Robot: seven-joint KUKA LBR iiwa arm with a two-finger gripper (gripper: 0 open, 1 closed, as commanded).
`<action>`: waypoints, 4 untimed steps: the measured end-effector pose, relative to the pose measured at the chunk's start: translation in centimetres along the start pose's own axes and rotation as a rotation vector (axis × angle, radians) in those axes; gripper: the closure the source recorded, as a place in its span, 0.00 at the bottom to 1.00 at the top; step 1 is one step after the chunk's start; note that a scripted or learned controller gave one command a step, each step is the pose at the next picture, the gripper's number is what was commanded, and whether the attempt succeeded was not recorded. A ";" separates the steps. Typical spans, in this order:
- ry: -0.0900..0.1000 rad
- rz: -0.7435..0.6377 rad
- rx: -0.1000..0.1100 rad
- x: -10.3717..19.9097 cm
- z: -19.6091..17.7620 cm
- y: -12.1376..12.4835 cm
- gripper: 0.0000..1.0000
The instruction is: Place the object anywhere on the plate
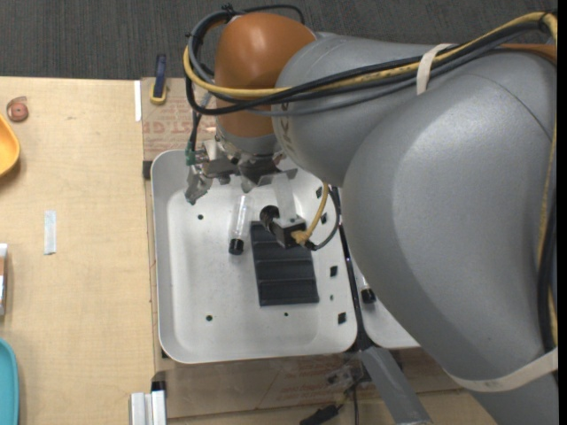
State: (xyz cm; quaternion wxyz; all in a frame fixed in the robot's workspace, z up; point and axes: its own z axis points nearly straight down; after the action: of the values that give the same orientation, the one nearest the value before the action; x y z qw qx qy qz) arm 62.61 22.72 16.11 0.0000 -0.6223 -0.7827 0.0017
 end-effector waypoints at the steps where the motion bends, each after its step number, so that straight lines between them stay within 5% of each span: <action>1: -0.001 0.270 0.000 -1.2 6.7 3.0 0.00; 2: 0.001 0.207 0.000 0.3 7.0 -1.0 0.00; 3: 0.001 0.148 -0.001 0.2 2.4 -1.6 0.00; 4: 0.000 0.152 0.001 0.0 1.6 -1.6 1.00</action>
State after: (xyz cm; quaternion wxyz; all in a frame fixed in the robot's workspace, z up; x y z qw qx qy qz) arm 61.02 22.31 14.53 0.0000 -0.6801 -0.7331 0.0021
